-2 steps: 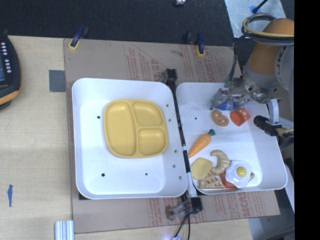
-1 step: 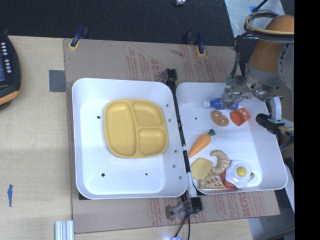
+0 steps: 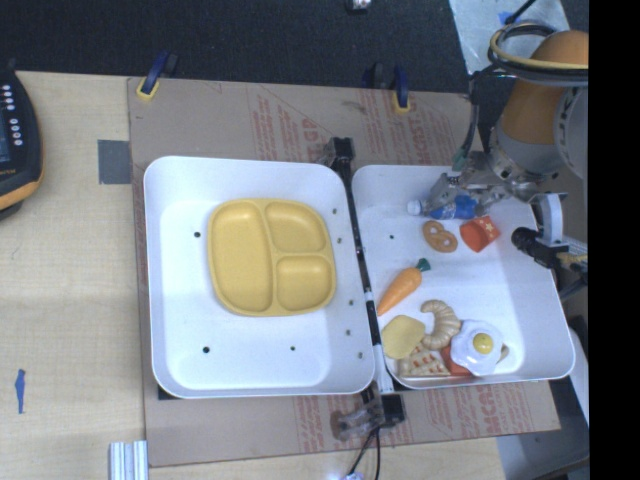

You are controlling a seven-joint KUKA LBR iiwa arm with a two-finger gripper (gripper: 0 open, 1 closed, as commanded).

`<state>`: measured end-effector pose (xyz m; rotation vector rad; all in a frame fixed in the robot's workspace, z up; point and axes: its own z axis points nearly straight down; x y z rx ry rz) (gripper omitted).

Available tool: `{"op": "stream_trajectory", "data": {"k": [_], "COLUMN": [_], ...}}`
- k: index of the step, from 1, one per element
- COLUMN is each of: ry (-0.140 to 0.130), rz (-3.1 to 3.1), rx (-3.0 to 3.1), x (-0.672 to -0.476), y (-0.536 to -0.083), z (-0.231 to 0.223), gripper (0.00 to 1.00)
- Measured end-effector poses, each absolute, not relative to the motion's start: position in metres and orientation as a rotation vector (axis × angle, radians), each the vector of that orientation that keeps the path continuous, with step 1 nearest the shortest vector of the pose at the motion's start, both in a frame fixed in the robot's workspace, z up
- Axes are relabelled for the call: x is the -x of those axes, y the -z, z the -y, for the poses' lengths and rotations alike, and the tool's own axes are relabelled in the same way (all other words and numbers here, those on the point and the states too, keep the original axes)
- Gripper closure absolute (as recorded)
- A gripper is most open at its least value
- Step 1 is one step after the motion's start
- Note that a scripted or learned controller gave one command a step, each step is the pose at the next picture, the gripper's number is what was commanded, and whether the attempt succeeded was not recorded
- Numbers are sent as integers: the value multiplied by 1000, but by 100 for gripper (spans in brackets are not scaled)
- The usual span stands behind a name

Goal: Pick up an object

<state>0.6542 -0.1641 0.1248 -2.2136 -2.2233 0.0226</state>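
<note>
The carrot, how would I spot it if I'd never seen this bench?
Find the right white bin, the one crowded with toy food. Near its left wall, about midway down, lies the carrot, slanted. It is the one long, pointed orange piece with a small green tip, above the pale yellow chip.

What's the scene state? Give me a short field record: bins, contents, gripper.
left bin: holds a yellow divided tray
right bin: holds toy food
right bin items: carrot, pretzel, red piece, fried egg, croissant, yellow piece, waffle
gripper: at the right bin's far end, over a blue item
grasp: cannot tell
</note>
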Motion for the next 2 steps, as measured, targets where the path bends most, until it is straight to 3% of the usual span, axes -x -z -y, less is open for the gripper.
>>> {"op": "stream_trajectory", "data": {"k": [1, 2], "ry": [-9, -7], "rz": [2219, 2222], "rx": [2214, 2219], "x": [-629, -631], "y": [-90, -103], "z": [145, 147], "gripper": [0, 100]}}
